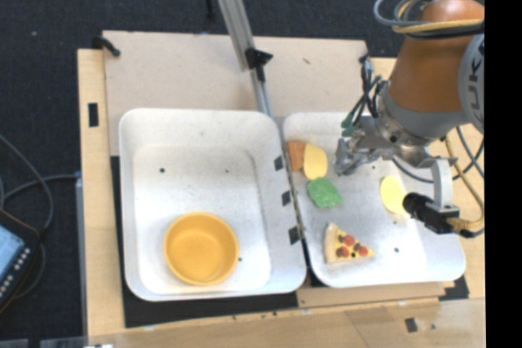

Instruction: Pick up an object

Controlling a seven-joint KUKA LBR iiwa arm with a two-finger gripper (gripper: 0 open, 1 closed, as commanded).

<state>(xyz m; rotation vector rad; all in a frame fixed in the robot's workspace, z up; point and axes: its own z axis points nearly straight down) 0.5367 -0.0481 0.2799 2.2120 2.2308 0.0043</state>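
Note:
The right bin holds several toy foods: an orange-brown piece against its left wall, a pale yellow piece beside it, a green leafy piece, a pizza slice and a yellow oval piece. My gripper hangs low over the bin's upper middle, just right of the pale yellow piece and above the green one. Nothing shows between its fingers.
The left bin holds a yellow bowl near its front. A slanted metal rail runs from the top down to the gap between the bins. Cables and a black fitting hang off the wrist over the right bin.

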